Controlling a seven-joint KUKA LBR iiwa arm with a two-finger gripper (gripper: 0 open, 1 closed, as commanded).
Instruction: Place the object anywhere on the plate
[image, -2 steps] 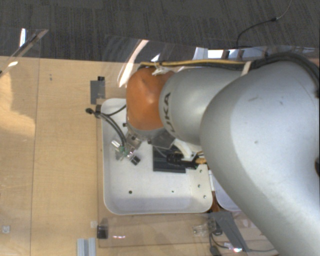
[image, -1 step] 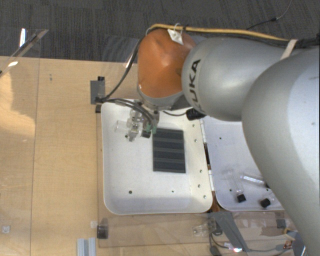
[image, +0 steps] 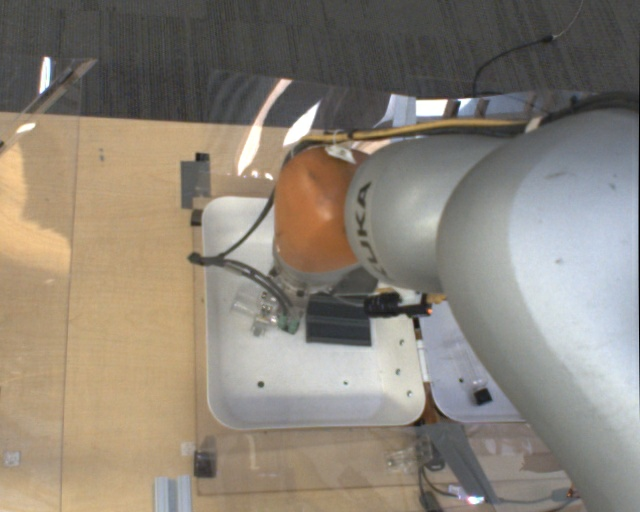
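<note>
- Likely obj: small dark block (image: 481, 396) lying on the floor of the right shallow white bin (image: 452, 392), well apart from the gripper.
- Looks light, stiff, prob. not fragile; best pinched across its narrower sides.
- Too small to tell long axis or heading.
- Pale translucent gripper (image: 262, 312) hangs over the left shallow white bin (image: 300, 400); spread or closed, can't tell.

Pale wooden bench (image: 100, 300) under glare, dark grey carpet (image: 250, 35) beyond.
</note>
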